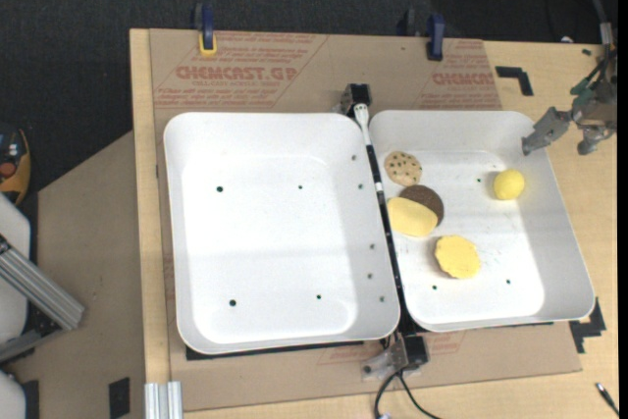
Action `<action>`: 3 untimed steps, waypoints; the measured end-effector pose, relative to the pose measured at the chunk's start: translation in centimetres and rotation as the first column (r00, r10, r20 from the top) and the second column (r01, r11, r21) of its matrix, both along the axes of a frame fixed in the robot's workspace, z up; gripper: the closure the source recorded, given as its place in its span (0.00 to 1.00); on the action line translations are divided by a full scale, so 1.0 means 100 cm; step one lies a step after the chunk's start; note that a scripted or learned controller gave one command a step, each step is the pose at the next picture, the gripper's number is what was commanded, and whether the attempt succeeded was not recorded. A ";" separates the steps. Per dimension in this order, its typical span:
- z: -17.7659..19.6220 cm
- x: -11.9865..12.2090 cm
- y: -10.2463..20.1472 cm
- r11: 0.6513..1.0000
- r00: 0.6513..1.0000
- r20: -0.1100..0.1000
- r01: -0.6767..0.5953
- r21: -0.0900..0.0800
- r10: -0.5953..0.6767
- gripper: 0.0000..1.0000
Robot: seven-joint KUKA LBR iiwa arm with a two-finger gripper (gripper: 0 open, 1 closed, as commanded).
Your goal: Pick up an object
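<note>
Gripper (567,130): at the view's 3 o'clock edge, over the right bin's upper right corner; two grey fingers spread apart, released, nothing between them.
Right bin (549,294): white and shallow, carrying all four loose items.
Yellow ball (507,184): closest item to the gripper, at about 7 o'clock from it, apart from the fingers, resting on the bin floor.
Cookie (401,168): tan with dark specks, by the bin's left wall, at 9 o'clock from the ball.
Brown-and-yellow piece (416,211): just at 5 o'clock from the cookie, brown cap above, pale yellow body below.
Yellow disc (457,256): at 5 o'clock from that piece, near it; touching or not cannot be told.
Left bin (186,152): white, beside the right bin, rims meeting along the middle.
Bench (157,74): brown board with red lettering under both bins.
Clamps (205,26): two blue ones on the board's 12 o'clock edge.
</note>
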State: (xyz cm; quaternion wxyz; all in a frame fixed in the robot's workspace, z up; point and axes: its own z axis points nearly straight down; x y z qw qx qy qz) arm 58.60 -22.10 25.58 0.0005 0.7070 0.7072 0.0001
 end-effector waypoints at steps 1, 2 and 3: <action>-0.125 0.000 0.081 1.000 1.000 -0.013 -0.006 0.008 0.007 0.00; -0.172 -0.044 0.121 1.000 1.000 -0.005 -0.001 0.005 0.001 0.00; -0.160 -0.042 0.118 1.000 1.000 0.001 0.002 0.000 -0.002 1.00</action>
